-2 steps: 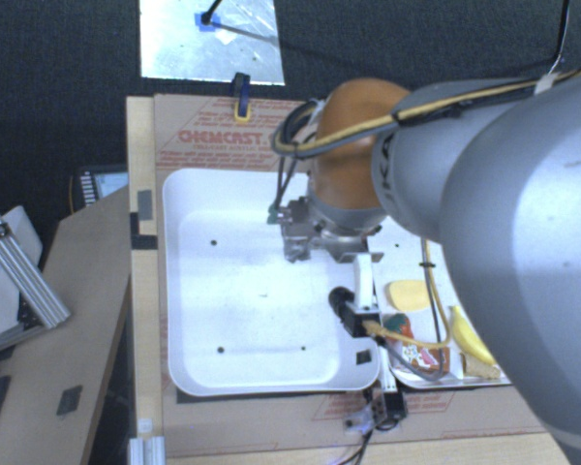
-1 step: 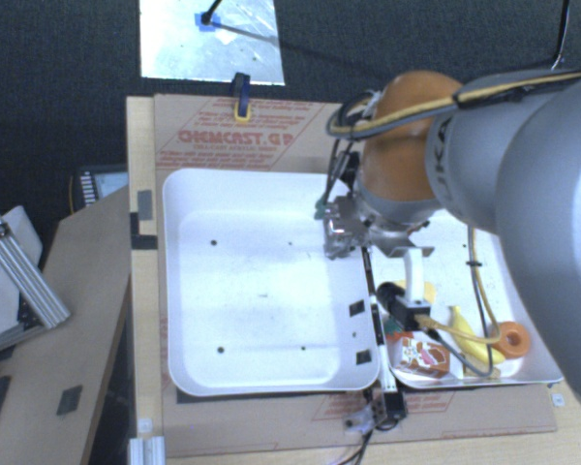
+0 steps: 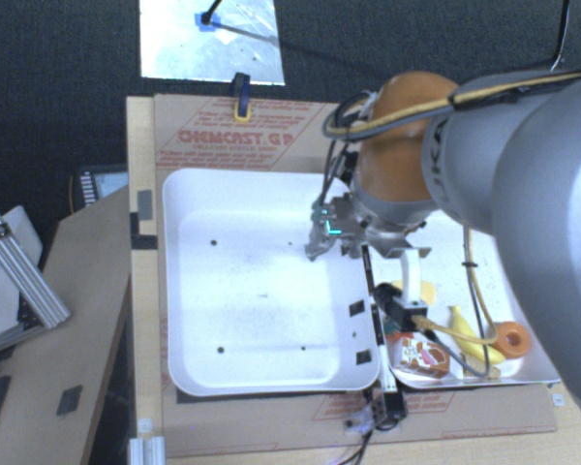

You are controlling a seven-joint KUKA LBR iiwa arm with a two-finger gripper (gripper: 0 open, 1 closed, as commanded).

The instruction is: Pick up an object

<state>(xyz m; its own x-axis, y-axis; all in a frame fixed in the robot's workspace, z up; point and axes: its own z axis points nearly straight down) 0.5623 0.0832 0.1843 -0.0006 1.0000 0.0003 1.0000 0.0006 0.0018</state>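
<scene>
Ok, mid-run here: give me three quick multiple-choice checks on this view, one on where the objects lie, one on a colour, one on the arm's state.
1. Where do the loose objects lie?
A. near corner of the right bin
B. middle of the left bin
C. on the cardboard

2. What colour is the banana?
A. green
B. yellow
C. blue

3. Where is the arm now?
A. parked off the bench
B. over the divide between the bins
C. low in the left bin's far-left corner

Answers: 1 A, the items cluster at the right bin's near corner; 2 B, it is plainly yellow; 3 B, the wrist hangs over the two bins' shared edge.

Right bin (image 3: 523, 371) mostly behind arm (image 3: 504, 153)
</scene>
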